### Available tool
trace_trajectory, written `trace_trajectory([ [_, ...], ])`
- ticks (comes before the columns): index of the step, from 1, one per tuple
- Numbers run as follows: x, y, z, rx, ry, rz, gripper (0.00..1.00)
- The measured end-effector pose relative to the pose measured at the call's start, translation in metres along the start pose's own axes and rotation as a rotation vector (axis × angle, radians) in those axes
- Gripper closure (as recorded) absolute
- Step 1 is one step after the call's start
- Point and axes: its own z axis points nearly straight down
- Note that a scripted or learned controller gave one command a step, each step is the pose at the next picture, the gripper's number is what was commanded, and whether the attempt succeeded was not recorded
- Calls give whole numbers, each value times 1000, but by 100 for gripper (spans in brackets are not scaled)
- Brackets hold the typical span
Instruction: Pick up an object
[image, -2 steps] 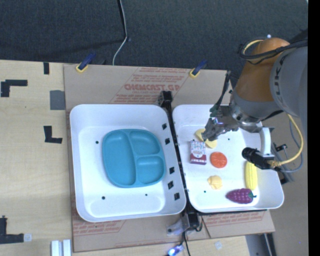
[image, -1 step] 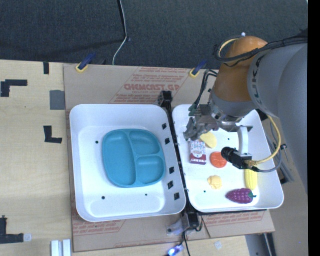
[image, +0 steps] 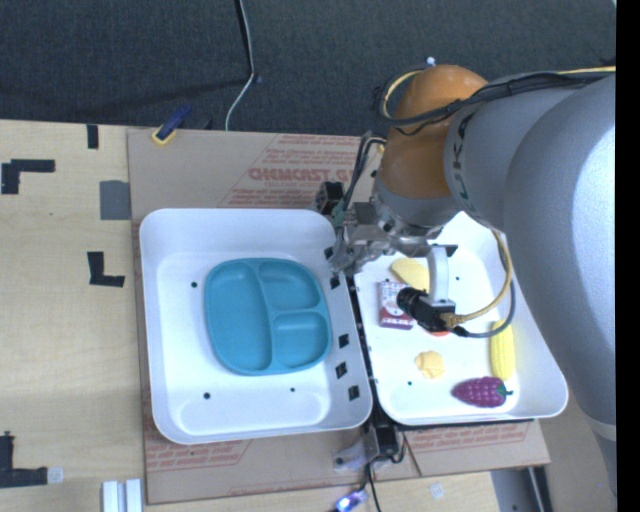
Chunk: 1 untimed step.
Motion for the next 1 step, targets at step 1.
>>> trace_trajectory([
  [1, 51, 17, 2, -1, 0, 0, 100],
])
